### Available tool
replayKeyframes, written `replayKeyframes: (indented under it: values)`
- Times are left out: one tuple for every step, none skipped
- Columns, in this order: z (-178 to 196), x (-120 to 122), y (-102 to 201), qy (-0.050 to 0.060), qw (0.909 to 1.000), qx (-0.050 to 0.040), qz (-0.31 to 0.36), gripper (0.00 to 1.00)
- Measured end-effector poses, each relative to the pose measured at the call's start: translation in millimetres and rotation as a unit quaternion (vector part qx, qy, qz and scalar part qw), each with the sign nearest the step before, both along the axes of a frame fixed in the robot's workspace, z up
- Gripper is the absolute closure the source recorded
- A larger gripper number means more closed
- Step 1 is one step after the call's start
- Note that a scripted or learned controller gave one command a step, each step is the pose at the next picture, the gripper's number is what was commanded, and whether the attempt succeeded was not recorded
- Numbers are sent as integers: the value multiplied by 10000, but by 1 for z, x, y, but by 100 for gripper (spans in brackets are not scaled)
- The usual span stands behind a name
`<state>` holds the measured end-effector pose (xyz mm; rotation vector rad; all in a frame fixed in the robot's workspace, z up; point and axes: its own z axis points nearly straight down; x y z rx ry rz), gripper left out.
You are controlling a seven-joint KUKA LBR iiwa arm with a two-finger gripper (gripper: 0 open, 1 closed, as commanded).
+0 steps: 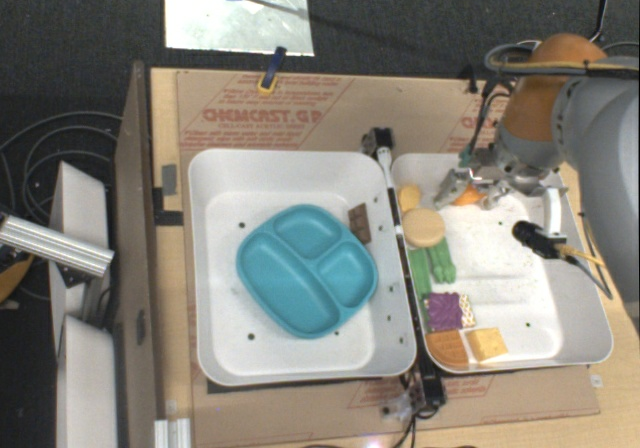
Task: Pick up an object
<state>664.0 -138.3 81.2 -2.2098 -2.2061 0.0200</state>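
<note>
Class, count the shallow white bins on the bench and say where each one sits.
2. The left bin holds a blue tray; the right bin beside it holds small items. None seems hidden.

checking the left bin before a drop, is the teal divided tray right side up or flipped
Right side up. The teal divided tray lies flat in the left bin with its compartments facing the camera, nothing in them.

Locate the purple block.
The purple block lies in the right bin, near its left wall, between the green piece and the orange cracker.
</note>
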Motion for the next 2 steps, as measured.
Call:
replayKeyframes:
  values:
    - [0,0,-8,-2,10000,1,0,0]
    - [10,-1,-8,18,10000,1,6,100]
